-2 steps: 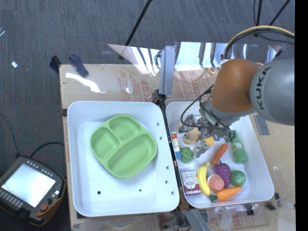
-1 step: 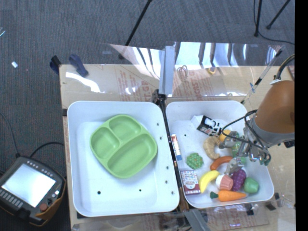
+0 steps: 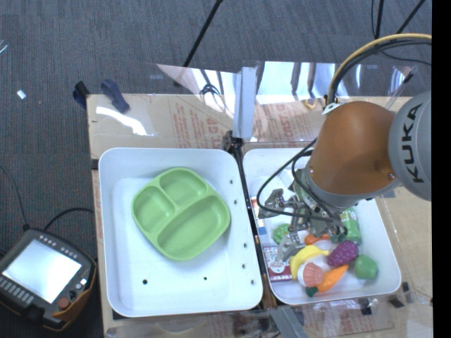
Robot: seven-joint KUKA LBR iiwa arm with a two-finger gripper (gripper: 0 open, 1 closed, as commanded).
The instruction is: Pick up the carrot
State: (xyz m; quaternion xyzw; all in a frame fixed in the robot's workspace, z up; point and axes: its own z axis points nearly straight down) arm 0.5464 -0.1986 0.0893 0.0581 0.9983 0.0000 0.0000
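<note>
While your gripper (image 3: pixel 292 239) hovers, grip unreadable | carrot (image 3: pixel 331 278) at right bin's (image 3: pixel 390 248) front edge | crowding toys risk misgrab.

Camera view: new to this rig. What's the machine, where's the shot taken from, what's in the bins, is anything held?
One fixed camera looks down at a slant on a bench with two shallow white bins. The grey arm with the orange band is a KUKA robot reaching in from the right. Its tool hangs over the right bin, above toy food: a carrot, a banana, purple grapes, and a green piece. The left bin holds a green divided plate. I can't see anything between the tool's fingers, so I wouldn't call anything held.
</note>
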